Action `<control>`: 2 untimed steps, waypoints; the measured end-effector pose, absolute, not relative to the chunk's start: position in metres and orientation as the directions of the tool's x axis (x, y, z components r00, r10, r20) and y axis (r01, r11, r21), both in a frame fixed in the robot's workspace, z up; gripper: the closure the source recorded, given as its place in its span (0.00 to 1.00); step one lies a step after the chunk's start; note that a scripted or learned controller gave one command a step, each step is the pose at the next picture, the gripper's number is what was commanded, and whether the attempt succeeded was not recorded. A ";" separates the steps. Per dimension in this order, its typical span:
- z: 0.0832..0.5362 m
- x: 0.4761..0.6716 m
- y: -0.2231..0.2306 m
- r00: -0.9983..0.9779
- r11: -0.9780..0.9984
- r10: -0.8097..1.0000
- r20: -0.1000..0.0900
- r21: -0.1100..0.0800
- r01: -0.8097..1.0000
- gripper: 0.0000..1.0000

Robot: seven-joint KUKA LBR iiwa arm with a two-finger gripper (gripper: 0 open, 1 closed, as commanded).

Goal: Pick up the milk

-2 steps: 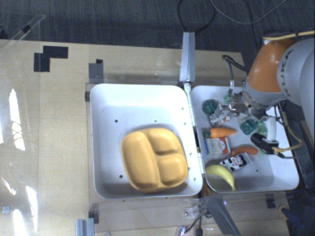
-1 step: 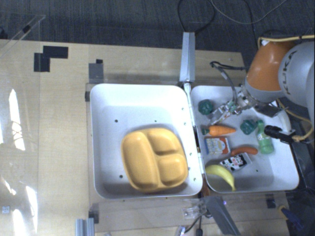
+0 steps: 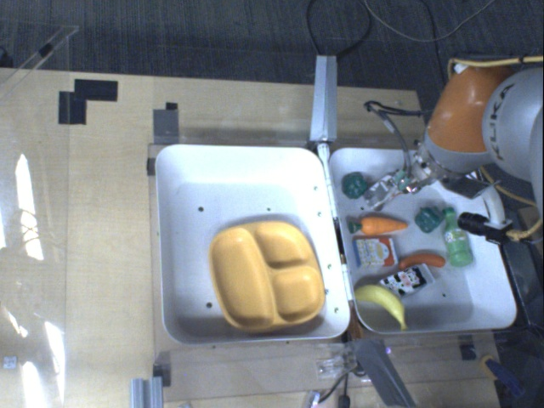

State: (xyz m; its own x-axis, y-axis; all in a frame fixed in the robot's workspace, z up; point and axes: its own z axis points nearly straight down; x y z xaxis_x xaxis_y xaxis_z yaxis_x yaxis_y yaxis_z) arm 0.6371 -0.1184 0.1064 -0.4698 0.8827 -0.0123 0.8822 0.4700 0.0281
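A yellow tray (image 3: pixel 268 272) sits in the left bin (image 3: pixel 174 228). In the right bin (image 3: pixel 501 308), centre right of the frame, the milk (image 3: pixel 375 251) lies untouched below a carrot (image 3: pixel 382 225). Up right, the gripper (image 3: pixel 393 185) hovers, its opening impossible to judge; the pick is not yet done.

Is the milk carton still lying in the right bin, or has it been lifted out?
In the bin. The milk carton lies flat on the right bin's floor below the carrot; the pincer is apart from it.
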 end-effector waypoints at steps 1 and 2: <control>0.250 0.638 -0.072 -0.434 0.434 0.901 -0.002 0.003 0.901 1.00; 0.215 0.638 0.003 -0.395 0.395 0.919 0.000 0.000 0.919 1.00</control>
